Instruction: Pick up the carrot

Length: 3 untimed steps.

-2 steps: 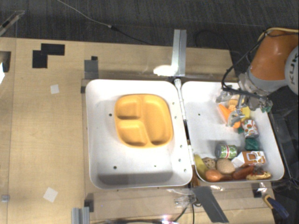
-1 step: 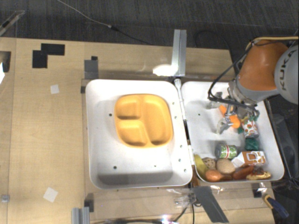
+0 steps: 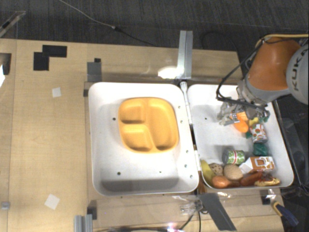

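Seen from above, your arm [image 3: 277,66] reaches in from the right over the right bin [image 3: 207,134]. The hand [image 3: 232,114] sits low in that bin's upper half, and the carrot [image 3: 241,126], a small orange piece, lies just beside its fingertips; you cannot tell whether the fingers are open or closed, or whether they grip anything. A green can [image 3: 234,156], a carton [image 3: 262,164] and other toy foods crowd the bin's lower right. In the left bin [image 3: 104,144] rests a yellow tray [image 3: 147,123]. Both bins stand on the table [image 3: 43,144].
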Each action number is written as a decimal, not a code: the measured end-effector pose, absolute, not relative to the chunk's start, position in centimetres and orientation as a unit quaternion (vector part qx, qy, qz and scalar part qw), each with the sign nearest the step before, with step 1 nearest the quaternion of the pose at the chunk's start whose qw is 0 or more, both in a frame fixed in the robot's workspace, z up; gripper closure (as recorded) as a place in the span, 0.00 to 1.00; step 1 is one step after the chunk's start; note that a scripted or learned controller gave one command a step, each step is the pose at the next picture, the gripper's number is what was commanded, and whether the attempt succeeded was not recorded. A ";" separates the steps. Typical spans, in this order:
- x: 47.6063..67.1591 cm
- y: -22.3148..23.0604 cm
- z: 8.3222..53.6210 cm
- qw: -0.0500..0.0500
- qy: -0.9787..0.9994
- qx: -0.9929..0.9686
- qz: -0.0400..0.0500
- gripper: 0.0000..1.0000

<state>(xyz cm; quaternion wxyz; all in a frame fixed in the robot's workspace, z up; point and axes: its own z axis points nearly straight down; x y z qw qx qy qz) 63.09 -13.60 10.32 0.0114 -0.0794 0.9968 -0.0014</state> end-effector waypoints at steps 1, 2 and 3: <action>63.4 -13.4 11.7 0.017 0.996 -0.082 -0.002 1.00; 61.3 -20.0 9.0 0.007 1.000 0.009 -0.001 1.00; 62.1 -18.0 8.9 0.007 0.982 0.189 0.000 1.00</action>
